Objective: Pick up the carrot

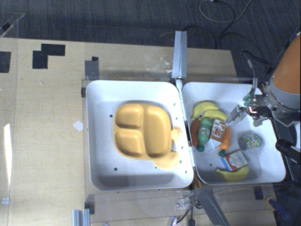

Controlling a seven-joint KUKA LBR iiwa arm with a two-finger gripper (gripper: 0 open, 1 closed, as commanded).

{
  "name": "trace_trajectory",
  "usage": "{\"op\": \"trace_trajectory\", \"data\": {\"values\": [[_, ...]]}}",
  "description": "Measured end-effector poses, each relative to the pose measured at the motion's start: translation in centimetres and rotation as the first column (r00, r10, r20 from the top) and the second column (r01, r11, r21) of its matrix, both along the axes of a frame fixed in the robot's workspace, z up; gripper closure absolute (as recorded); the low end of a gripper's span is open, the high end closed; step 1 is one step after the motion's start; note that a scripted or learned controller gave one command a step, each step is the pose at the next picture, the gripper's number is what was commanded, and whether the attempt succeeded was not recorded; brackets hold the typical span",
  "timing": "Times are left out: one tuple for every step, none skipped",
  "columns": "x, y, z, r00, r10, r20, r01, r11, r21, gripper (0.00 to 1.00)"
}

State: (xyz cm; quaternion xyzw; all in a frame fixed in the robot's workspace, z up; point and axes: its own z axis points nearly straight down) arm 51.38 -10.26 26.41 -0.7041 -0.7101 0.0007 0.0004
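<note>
Two shallow white bins sit side by side on the bench, and you can see that everything loose is crowded into the right bin, which is why the pick will be a tight one. Your carrot lies near the middle of that bin, slanted, its upper end touching a small orange-and-white packet and its lower end close to a carton that rests against a banana at the near wall. To the carrot's left a green bottle lies on its side, against a second bunch of bananas further back, and a reddish sausage-like item hugs the left wall. A small round tin sits apart to the right. The left bin carries a yellow divided tray, out of your way. The gripper hangs just above and right of the carrot's upper end, with nothing between its fingers; whether they are spread or closed you cannot tell at this size. I judge the grasp is not yet made. The packet, carton and tin bear printing, but none of it is legible
</note>
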Motion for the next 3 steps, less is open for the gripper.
{"op": "trace_trajectory", "data": {"values": [[2.4,2.4,-3.3,0.995,-0.099,-0.002,0.099,0.995,0.001,0.0],[1.2,2.0,-16.4,0.974,-0.227,0.001,0.227,0.974,0.002,0.0],[1.3,2.1,-15.6,0.975,-0.223,-0.002,0.223,0.975,0.003,1.0]]}}
